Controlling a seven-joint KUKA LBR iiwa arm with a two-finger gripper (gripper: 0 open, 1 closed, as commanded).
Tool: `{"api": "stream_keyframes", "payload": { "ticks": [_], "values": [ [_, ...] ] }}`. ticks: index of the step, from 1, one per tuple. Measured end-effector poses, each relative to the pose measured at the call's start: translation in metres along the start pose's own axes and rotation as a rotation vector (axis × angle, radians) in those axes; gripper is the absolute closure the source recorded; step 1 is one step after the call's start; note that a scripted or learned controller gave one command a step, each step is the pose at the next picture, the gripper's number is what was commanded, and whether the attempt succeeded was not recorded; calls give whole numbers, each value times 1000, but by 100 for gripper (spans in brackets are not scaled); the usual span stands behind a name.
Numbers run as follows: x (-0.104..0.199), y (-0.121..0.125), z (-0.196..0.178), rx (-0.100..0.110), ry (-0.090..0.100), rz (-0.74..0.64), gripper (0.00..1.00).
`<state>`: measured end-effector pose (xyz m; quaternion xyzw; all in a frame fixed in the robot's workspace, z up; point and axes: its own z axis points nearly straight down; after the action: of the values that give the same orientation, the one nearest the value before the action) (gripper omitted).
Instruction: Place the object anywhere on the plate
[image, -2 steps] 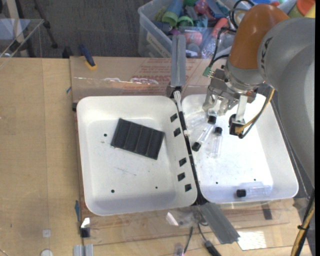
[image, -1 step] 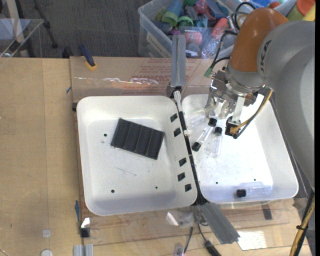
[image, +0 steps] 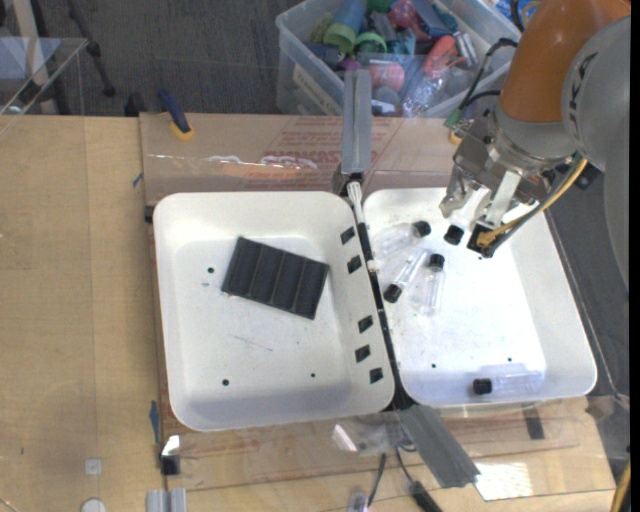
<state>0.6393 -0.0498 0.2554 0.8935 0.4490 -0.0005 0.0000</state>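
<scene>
Nearest vial (image: 497, 382) lies at six o'clock in my right bin (image: 560, 330), black cap on.
More clear vials (image: 410, 268) cluster toward ten o'clock; my gripper (image: 468, 225) hangs at twelve, wide or narrow I cannot tell. Over at nine o'clock, the dark ridged plate (image: 275, 277) sits in the left bin (image: 190, 380).
</scene>
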Motion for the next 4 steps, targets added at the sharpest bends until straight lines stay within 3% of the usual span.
{"api": "stream_keyframes", "payload": {
  "ticks": [1, 2, 3, 4],
  "values": [
    [0, 0, 0, 0, 0, 0, 0],
    [18, -51, 4, 4, 0, -302, 0],
    [17, -50, -5, 4, 1, -299, 100],
    [17, -49, -5, 4, 1, -299, 0]
  ]
}}
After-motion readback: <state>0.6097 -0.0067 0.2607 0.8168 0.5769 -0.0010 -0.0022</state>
